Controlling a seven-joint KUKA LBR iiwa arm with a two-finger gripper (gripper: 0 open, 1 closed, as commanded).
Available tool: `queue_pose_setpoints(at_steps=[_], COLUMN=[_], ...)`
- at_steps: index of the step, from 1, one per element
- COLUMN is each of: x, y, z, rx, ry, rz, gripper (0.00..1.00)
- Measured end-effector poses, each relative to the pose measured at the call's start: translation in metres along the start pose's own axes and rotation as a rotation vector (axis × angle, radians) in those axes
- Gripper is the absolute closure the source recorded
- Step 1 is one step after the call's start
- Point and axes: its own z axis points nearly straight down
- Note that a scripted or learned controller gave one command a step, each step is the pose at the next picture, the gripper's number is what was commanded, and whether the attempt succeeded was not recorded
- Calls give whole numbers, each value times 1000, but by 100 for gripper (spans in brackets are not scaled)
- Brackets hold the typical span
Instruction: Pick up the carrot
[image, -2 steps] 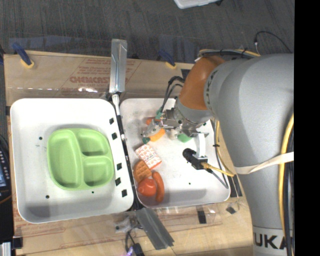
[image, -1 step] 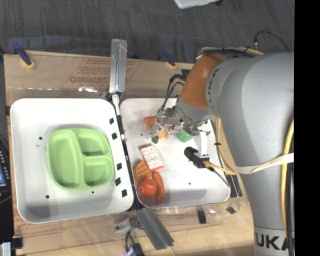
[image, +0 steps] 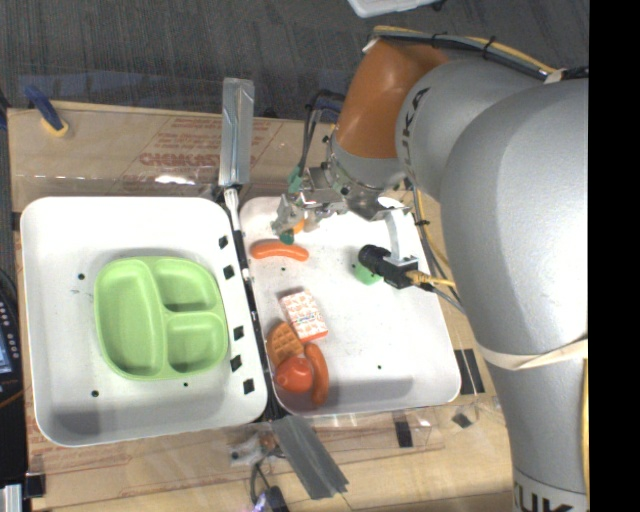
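From above, the gripper (image: 291, 222) hangs at the upper left of the right bin (image: 430, 330); whether it is apart or together I cannot tell. The carrot (image: 279, 251) lies just below it, near the bin's left wall. A green tray (image: 160, 318) sits in the left bin (image: 60, 250).

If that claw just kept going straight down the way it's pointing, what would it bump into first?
Most likely the carrot. The gripper hangs just above its green-topped end in the right bin, pointing down. From this slanted view depth is unclear, so it could land on the bin floor beside it.
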Motion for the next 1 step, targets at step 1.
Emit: queue_pose_setpoints(at_steps=[1], x=[0], y=[0], z=[1], rx=[1], ry=[0], rz=[0], gripper=[0])
